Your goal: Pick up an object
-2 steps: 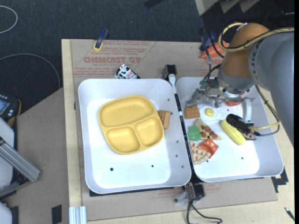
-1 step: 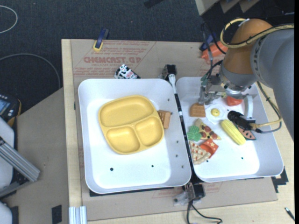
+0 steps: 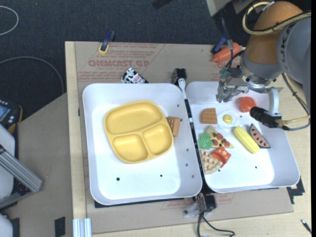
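Toy food pieces lie scattered in the right shallow white plastic bin, all in its upper and middle part; the lower part of this bin is bare floor with much open room. The left shallow white plastic bin holds a big yellow plastic plate with three compartments, which sits in the upper middle and leaves wide free margins below it and on its left. A small brown wooden block leans between the plate and the right wall of that bin, touching the plate's edge.

The grey arm with its orange band comes in from the upper right. Its two-finger gripper hangs over the upper left area of the right bin, near the back wall; nothing is seen between the fingers, and whether they are spread or closed I cannot tell.

Among the food pieces, largest first: a pizza slice with red and green toppings near the dividing wall, a yellow corn cob, a watermelon slice just beside the corn, a brown toast square, a fried egg touching the toast's side, and a red tomato close to the gripper.
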